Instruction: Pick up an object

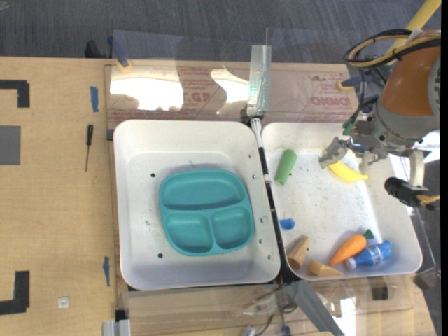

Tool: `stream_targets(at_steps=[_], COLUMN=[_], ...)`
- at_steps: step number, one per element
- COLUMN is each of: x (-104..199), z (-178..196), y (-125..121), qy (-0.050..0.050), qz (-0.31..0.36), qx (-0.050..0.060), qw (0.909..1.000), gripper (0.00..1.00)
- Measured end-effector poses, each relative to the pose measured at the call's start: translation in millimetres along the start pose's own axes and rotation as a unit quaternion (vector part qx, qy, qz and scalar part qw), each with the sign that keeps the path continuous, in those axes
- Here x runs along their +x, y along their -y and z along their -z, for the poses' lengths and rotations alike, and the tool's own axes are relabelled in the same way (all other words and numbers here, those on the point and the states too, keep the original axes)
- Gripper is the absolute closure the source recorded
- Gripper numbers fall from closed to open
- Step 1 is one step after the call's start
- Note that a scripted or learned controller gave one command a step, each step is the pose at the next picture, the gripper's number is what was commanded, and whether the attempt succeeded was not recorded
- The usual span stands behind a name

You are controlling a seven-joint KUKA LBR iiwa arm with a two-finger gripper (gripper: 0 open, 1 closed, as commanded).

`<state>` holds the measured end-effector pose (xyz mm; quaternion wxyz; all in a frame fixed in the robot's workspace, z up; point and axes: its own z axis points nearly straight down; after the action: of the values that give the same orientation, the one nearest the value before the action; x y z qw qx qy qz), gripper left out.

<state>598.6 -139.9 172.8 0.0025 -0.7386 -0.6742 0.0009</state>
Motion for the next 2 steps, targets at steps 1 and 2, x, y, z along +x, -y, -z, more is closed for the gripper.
stream_targets(at_steps=[1,2], x=[-33.8,-33.4], z=[-84.4,-73.2], y=[-33.3,-34.1], qy=[0.002,0.002], qz=[0.013,0.013], qx=[-0.006,-0.007], qw=[0.9999,0.9999], gripper=[0.00,1.00])
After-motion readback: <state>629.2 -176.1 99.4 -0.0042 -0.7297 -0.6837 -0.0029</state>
